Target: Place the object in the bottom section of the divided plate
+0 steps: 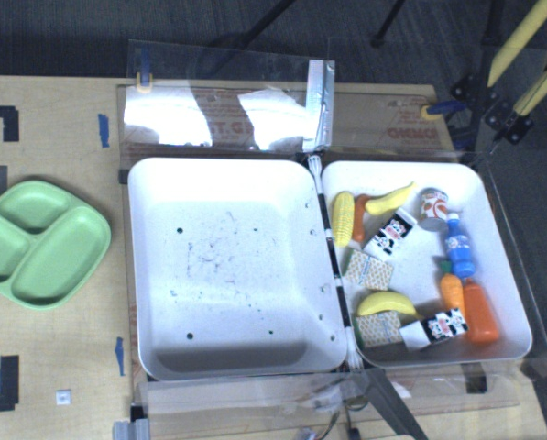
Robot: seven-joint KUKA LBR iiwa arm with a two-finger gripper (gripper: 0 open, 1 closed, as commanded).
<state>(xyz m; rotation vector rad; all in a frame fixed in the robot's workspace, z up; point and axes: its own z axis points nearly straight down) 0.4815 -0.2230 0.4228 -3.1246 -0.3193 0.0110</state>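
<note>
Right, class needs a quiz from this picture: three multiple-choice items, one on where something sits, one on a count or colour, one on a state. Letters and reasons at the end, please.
1. Where does the divided plate sit?
A. inside the right bin
B. on the bench, left of both bins
C. inside the left bin

2. How many bananas lie in the right bin?
A. two
B. none
C. five

3. What state is the plate in?
A. stacked with toys
B. nothing lies in its sections
C. flipped upside down

Answers: 1 B, the green plate rests on the wooden bench beside the left bin. 2 A, one banana near the top, another banana lower down. 3 B, all its sections show bare green.
</note>
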